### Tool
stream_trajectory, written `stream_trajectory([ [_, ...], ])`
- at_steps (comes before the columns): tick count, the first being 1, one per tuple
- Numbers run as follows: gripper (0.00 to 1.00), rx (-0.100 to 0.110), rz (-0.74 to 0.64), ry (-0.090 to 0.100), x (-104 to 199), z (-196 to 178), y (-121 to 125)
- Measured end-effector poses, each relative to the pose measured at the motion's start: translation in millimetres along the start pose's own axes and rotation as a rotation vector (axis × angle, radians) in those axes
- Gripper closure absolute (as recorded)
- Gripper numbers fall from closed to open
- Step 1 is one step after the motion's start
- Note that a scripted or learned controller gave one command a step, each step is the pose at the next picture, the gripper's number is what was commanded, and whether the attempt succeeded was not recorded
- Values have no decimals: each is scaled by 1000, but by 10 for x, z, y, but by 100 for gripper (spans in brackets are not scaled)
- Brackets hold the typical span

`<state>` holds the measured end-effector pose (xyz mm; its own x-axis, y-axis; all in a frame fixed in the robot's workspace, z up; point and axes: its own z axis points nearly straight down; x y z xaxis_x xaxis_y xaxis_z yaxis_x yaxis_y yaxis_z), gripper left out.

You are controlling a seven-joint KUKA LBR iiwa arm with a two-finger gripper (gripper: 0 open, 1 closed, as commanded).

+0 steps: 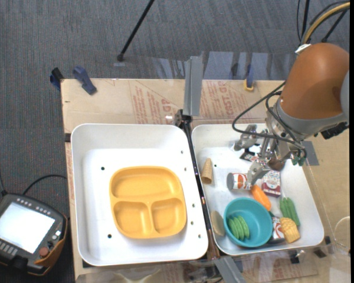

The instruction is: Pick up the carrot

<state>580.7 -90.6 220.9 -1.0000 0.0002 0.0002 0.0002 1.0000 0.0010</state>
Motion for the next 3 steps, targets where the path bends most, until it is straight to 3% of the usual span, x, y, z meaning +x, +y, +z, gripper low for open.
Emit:
stream_trajectory([
  [1, 0, 0, 18, -5, 312, 994, -311],
  [2, 0, -1, 163, 3, 893, 1263, -779],
  [3, 0, 0, 47, -3, 579, 1325, -584],
])
